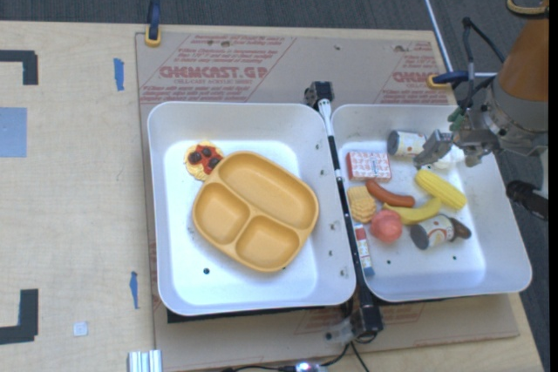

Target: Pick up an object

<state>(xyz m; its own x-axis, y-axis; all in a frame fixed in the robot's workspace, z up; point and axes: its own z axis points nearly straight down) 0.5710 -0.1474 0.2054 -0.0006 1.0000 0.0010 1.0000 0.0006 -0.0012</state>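
Fingers spread apart, nothing between them, hovering over right bin just above corn. Can to their left. Sausage, banana, tomato lie lower. Left bin holds yellow tray.

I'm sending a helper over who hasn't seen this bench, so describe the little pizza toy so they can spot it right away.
Start at the left white bin, the one holding the big yellow divided plate. Just off the plate's upper-left edge, on the bin floor, lies the pizza toy. It is a small round yellow piece with red and dark toppings, the only loose item in that bin; the other toys sit in the right bin.
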